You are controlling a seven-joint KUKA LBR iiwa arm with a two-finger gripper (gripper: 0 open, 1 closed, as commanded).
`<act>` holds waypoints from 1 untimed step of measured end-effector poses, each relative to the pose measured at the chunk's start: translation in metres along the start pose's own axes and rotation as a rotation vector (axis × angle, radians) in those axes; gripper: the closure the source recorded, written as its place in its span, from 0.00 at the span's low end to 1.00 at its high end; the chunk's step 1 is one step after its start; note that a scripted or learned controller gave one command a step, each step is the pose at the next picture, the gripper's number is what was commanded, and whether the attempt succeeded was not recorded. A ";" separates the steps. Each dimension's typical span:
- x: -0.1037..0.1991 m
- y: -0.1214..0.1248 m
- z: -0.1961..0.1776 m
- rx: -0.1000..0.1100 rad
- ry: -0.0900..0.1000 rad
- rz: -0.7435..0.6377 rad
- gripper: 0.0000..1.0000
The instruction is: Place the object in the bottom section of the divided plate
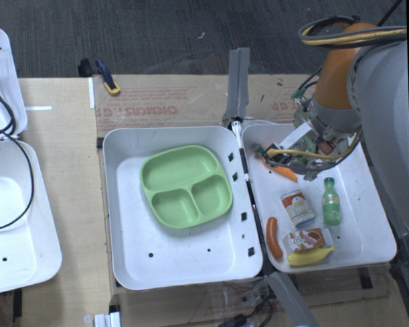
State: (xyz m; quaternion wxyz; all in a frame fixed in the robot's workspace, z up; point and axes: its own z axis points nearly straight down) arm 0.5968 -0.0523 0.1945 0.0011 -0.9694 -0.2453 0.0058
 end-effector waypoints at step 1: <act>-0.017 0.015 -0.023 -0.002 0.002 -0.139 1.00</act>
